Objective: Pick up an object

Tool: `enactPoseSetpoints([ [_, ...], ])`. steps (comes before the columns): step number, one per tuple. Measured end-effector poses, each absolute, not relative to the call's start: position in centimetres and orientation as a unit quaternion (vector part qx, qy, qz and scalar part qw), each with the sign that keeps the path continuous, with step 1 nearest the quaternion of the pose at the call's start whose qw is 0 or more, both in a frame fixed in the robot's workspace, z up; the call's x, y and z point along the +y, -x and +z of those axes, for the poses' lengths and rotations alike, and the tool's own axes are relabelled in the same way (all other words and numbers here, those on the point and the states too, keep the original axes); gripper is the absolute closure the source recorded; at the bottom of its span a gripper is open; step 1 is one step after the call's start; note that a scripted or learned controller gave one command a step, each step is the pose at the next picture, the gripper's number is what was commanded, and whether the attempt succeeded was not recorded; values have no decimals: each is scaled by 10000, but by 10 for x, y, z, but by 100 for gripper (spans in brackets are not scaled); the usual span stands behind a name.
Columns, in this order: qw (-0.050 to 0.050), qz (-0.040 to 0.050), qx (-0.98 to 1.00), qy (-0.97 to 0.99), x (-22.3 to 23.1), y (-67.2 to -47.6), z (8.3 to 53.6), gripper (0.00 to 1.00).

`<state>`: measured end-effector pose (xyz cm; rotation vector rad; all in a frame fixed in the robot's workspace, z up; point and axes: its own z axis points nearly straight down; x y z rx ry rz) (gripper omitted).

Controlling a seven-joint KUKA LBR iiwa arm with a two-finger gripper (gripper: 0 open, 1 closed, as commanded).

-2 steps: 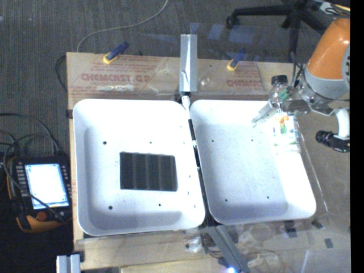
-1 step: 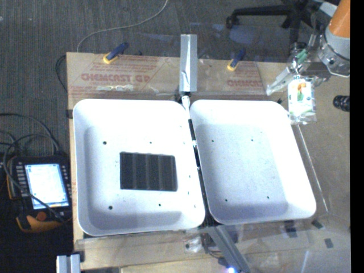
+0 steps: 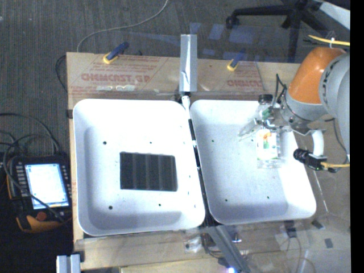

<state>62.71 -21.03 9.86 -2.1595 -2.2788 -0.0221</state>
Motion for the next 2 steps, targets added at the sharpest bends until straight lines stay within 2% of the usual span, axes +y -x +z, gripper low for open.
enactPoseSetpoints([
  [1,24,-73,-7267,6869,-208,-627,107,100],
  [2,3,5,-7062,7080,-142,-630,177,100],
])
